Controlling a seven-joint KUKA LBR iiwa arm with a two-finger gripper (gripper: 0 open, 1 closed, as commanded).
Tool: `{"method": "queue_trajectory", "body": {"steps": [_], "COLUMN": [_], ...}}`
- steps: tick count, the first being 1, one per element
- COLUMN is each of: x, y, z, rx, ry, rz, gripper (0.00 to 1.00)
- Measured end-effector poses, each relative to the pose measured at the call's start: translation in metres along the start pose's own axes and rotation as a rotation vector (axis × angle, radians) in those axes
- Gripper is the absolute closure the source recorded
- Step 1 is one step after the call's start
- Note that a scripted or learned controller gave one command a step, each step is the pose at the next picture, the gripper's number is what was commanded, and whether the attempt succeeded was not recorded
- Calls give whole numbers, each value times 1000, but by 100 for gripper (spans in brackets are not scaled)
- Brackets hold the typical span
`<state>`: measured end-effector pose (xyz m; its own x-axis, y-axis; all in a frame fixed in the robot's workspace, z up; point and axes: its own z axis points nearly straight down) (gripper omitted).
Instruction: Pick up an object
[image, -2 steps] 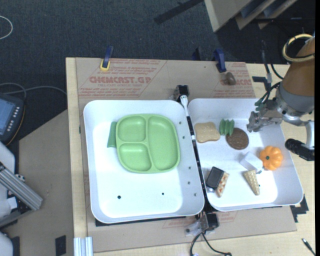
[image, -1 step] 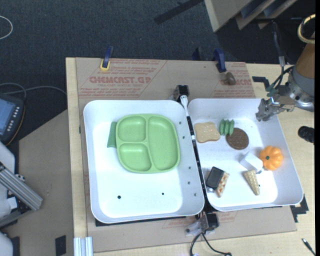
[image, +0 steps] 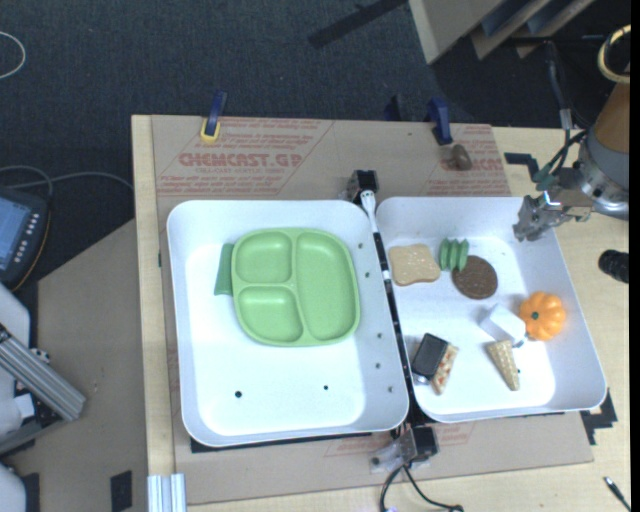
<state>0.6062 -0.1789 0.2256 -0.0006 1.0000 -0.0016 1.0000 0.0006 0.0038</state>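
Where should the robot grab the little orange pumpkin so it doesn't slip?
Probably around the pumpkin's round middle, coming straight down from above. It sits stem-up in the right bin, and its rounded sides give two fingers matching places to squeeze. The white block touches its left side, so closing front-to-back looks safer. The hand is over the bin's far edge.

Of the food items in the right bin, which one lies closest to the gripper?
The orange pumpkin, at the bin's right side below the gripper. The brown round patty is a close second; the toast lies farther left.
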Motion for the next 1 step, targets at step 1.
{"method": "queue_trajectory", "body": {"steps": [1], "x": [55], "y": [9], "z": [-8], "rx": [0], "ry": [2], "rz": [-5], "gripper": [100]}}
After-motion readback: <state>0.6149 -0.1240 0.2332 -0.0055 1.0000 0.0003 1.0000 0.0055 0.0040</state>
